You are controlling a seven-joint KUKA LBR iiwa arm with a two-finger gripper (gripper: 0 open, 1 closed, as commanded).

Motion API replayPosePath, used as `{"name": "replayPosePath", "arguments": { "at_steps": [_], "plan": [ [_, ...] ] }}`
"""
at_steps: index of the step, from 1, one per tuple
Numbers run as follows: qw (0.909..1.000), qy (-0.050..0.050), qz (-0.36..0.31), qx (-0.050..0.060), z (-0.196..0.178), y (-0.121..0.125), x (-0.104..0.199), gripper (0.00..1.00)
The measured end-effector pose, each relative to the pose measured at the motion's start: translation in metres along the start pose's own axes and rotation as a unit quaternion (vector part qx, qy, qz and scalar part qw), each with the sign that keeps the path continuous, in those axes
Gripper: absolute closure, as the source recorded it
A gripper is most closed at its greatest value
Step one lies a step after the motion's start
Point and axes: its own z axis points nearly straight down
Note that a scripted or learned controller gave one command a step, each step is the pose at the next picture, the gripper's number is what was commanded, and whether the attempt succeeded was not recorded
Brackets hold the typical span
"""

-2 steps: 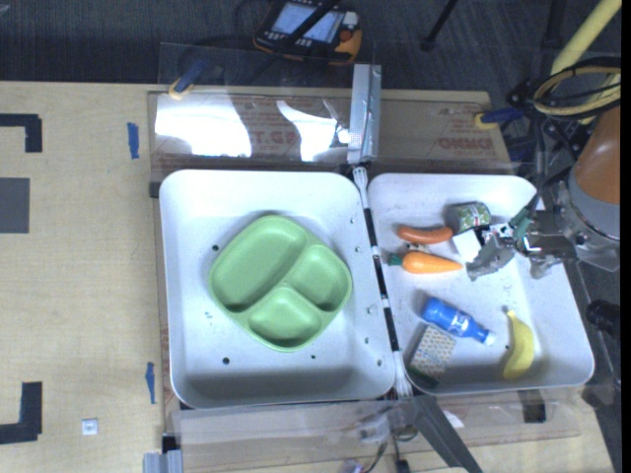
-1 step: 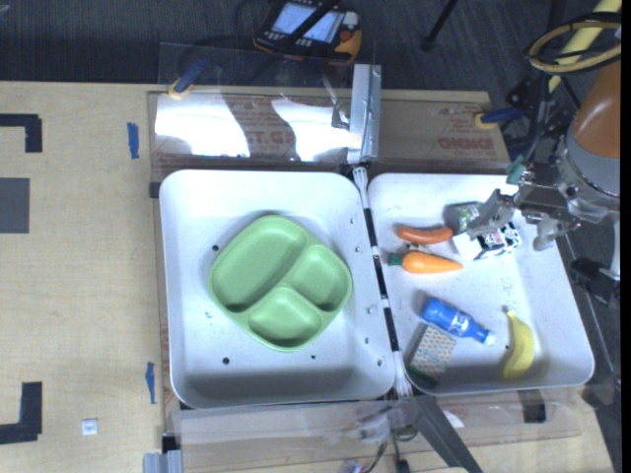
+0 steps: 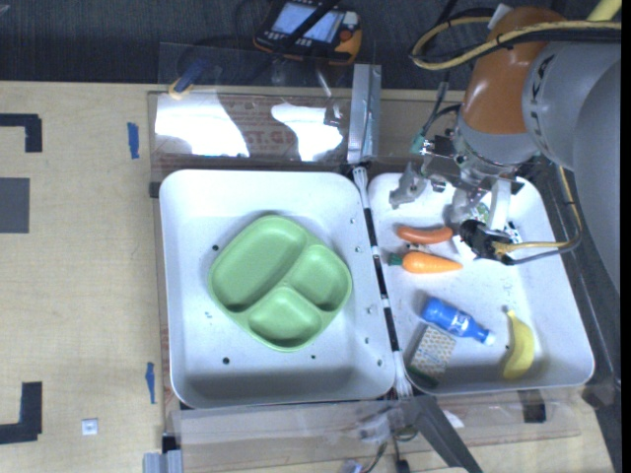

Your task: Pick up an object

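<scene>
you were looking down on two white bins side by side. the left bin (image 3: 187, 363) held a green divided plate (image 3: 281, 279) and nothing of the task seemed to concern it at this moment. the right bin (image 3: 567, 353) carried the loose pieces: a hot dog (image 3: 424, 234) near the divider, a carrot (image 3: 434, 262) just below it, a blue bottle (image 3: 456, 322) lower down, a dark scrubbing sponge (image 3: 431, 350) at the bottom edge beside the bottle, and a banana (image 3: 520, 344) toward the right wall.

the arm reached in from the right, and its gripper (image 3: 444, 190) hung over the upper part of the right bin, just above the hot dog. you could not tell from this slant whether the jaws stood apart or together; the wrist and cabling hid too much. nothing showed between them, so you should not have counted anything as held.

as a judgement, the task was at its approach stage: every object lay on the bin floor, none lifted. the hot dog and the carrot were the nearest candidates, though which one was aimed at could not be told. descent, closing and the lift all remained to be done.
</scene>
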Motion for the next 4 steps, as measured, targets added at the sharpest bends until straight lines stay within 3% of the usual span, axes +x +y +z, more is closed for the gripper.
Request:
{"name": "replayPosePath", "arguments": {
  "at_steps": [1,2,3,4],
  "plan": [
    [0.9971,0.000,-0.076,-0.001,-0.081,0.030,0.015,0.00],
    [0.9950,0.000,-0.099,0.001,0.000,0.004,-0.022,0.00],
    [0.9944,0.000,-0.106,0.000,0.090,-0.050,-0.063,0.00],
    [0.9935,0.000,-0.114,-0.001,0.099,0.017,-0.051,0.00]
  ]
}}
